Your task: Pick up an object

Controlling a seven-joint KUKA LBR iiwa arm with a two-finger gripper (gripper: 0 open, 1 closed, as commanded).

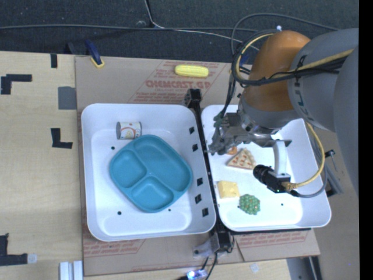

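Three small things lie in the right bin (315, 214): a pizza slice (241, 158) just beside the gripper (220, 140), a yellow block (228, 189) and a green ball (249, 203). Whether the jaws are clenched or released I cannot tell. Red print on the desk's cardboard (157, 80) is too blurred to read.

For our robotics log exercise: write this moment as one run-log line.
gripper: low in right bin, left edge | nearest: pizza slice | grasp: none seen | left bin: blue tray, can

Even overhead light — soft shadows; slight blur; mild glare on white bins (93, 174)
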